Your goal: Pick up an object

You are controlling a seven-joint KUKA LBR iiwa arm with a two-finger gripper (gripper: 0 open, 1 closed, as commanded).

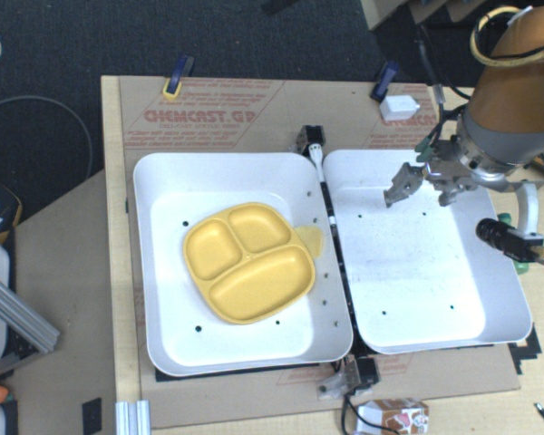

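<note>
You see yellow divided plate (pixel 247 262) lying flat in left bin (pixel 154 243), nearest you, slightly rotated. Arm (pixel 512 89) reaches in above right bin (pixel 490 320), past divider from plate. Gripper (pixel 423 185) hangs over that bin's far part, fingers spread, nothing between them, well apart from plate.

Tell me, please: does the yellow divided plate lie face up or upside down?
Face up. The yellow divided plate lies flat in the left bin, and its three hollow compartments open upward.
</note>
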